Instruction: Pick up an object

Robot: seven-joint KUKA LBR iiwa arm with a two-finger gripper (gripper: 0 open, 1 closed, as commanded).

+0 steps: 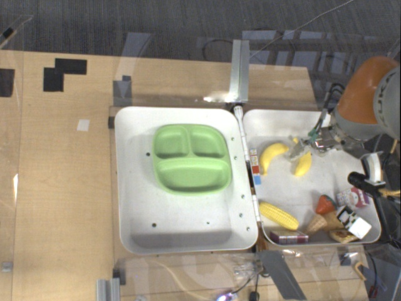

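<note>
A: What is the biggest thing on the counter?

B: The two bins. The left bin carries only a green tray with three compartments, lying flat in the middle. The right bin carries the small things, so I think the arm reaches there to pick.

A: Where is the gripper?

B: Low, in the upper part of the right bin, just beside the small banana. If the jaws are wide or narrow, I cannot tell.

A: How does this banana look?

B: Yellow, short, a little curved, lying free. A bigger banana lies near it on the left, and a corn cob lower.
</note>
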